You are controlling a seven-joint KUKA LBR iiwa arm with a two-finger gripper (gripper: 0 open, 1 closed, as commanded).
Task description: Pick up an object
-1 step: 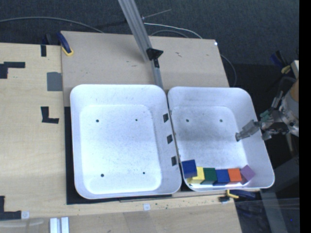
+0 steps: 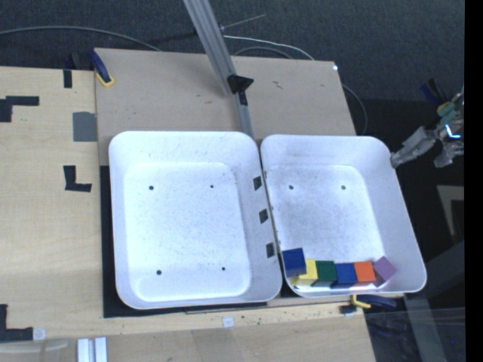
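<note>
Coloured blocks are lying in a row along the near wall of the right bin. Gripper is hovering at that bin's far right rim, well apart from the blocks; finger state cannot be told.

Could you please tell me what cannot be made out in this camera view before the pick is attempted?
- Gripper: cut off by the right edge and blurred; finger state unreadable.
- Yellow block: partly hidden behind the blue block.
- Row of blocks against the right bin's near wall: too small to tell whether they touch.
</note>
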